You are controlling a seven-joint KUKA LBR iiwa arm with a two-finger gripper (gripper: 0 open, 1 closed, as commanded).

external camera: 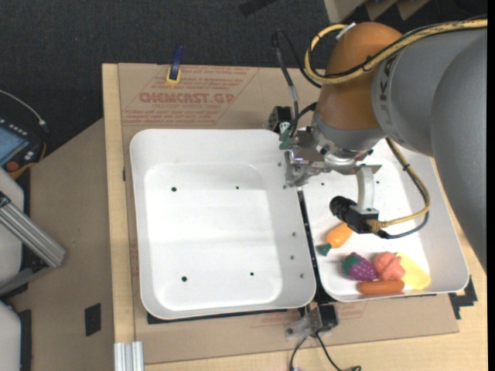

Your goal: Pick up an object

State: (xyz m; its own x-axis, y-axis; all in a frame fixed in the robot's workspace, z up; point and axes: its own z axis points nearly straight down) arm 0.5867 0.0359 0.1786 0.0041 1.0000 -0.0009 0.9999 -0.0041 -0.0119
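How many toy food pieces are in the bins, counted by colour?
orange piece with a green tip: 1
purple grape bunch: 1
pink-red fruit: 1
yellow piece: 1
long orange-red piece: 1
Total: 5, all in the bin on the view's right.

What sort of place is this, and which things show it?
Probably a robotics lab bench: a grey robot arm with an orange band reaches over two shallow white bins, one holding toy fruit.
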